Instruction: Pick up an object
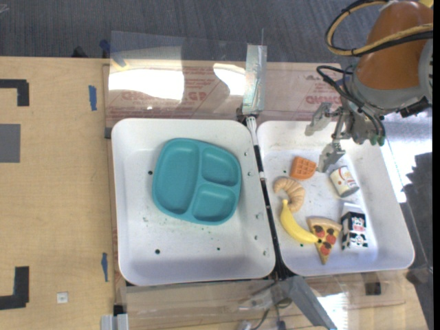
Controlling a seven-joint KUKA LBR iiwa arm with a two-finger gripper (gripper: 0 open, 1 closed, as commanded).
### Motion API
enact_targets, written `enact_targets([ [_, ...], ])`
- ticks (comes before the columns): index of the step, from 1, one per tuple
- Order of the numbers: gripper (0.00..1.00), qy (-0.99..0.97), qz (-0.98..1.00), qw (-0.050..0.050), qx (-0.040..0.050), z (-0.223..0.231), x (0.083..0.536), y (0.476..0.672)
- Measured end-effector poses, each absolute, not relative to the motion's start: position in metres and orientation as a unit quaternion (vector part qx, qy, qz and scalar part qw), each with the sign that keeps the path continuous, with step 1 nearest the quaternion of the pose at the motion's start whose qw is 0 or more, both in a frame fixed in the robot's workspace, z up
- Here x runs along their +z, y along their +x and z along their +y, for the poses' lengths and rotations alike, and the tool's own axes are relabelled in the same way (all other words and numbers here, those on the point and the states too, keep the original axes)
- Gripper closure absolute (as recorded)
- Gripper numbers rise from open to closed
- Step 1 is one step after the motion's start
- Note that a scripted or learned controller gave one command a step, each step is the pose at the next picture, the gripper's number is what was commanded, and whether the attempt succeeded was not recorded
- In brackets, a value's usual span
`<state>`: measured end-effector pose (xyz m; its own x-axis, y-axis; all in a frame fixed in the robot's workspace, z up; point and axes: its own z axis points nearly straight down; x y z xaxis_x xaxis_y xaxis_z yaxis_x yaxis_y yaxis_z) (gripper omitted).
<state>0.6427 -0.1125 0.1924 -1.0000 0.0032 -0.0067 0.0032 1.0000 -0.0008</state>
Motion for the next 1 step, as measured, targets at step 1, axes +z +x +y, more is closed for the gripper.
enact_targets([
  [1, 0.0, 0.13, 0.991, 0.009, 0.0004, -0.1264, 0.1063, 0.6075],
])
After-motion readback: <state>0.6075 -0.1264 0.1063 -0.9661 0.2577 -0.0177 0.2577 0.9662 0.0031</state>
